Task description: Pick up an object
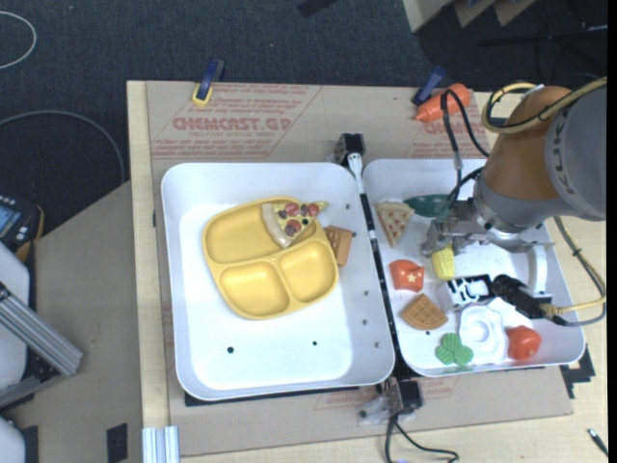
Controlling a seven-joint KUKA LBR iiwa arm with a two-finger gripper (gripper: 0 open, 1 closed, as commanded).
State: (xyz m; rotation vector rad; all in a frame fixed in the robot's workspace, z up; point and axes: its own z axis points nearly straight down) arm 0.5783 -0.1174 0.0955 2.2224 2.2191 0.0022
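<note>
1. Dark carpet surrounds a pale wooden bench (145, 287) that carries two shallow white bins side by side.
2. Small yellow corn-like toy (442, 262) lies in the right white bin (569, 350), just below the gripper (449, 233); whether it sits between the fingers I cannot tell, nor how wide they stand.
3. Near it in that bin lie a triangular sandwich slice (393, 222), a dark green leaf-shaped piece (428, 204), a red pepper-like toy (408, 275), a brown waffle wedge (423, 313), a green broccoli-like piece (453, 351), a white fried-egg shape (480, 333) and a red tomato-like toy (523, 342).
4. Left white bin (270, 365) holds a yellow divided plastic plate (265, 263) bearing a pizza slice (292, 219), with a brown bread piece (338, 244) touching its right edge.
5. Grey arm with an orange band (525, 162) reaches in from the right, wrist bent down over the right bin.
</note>
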